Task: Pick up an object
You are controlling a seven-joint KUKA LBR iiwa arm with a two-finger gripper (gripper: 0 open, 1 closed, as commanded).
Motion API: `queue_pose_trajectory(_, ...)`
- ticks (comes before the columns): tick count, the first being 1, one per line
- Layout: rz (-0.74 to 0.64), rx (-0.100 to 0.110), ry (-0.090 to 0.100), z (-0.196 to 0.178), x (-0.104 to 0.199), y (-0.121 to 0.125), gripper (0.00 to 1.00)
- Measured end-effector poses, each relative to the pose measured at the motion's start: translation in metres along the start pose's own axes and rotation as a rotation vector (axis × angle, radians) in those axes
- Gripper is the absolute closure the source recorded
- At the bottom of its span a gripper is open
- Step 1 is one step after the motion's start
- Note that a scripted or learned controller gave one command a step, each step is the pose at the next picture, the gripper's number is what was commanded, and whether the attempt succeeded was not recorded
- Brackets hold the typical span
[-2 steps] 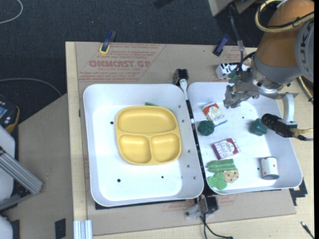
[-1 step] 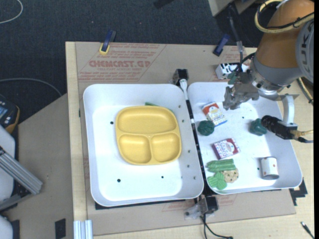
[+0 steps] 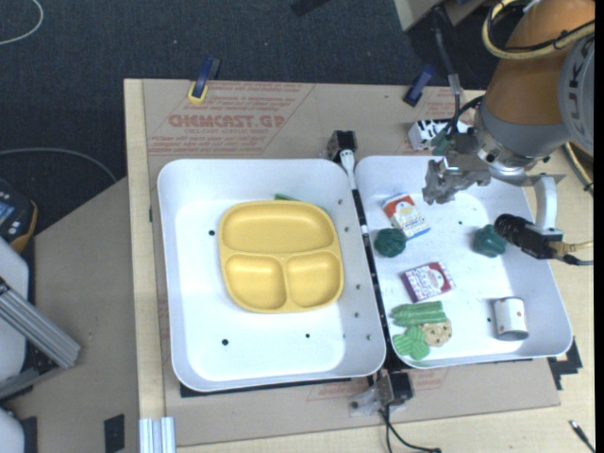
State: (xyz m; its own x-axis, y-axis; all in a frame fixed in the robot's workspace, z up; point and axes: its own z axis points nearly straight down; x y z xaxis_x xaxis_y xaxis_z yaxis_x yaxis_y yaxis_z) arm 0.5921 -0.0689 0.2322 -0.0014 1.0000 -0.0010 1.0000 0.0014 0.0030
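Observation:
My gripper (image 3: 438, 192) hangs over the back of the right bin (image 3: 543, 333), with nothing visibly held. Just to its left and nearer the camera lies a small white and red carton (image 3: 407, 213). Below that sits a dark green round piece (image 3: 389, 243). A dark red packet (image 3: 426, 280) lies in the middle of the bin. Near the front are a green pickle-like piece (image 3: 418, 312), a tan cookie (image 3: 435, 331) and a green leafy piece (image 3: 410, 344). A teal lump (image 3: 488, 242) rests at the right, and a silver can (image 3: 510, 316) lies at the front right.
The left bin (image 3: 189, 262) holds a yellow divided plate (image 3: 280, 254), with a green sliver (image 3: 288, 197) peeking from behind its far edge. The arm's orange band (image 3: 538, 55) rises at the upper right. Blue clamps (image 3: 202, 79) hold the cardboard at the back.

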Motion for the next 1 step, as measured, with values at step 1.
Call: queue_pose_trajectory(1, 0.001, 0.007, 0.002, 0.0170, 0.0082, -0.0075, 1.00)
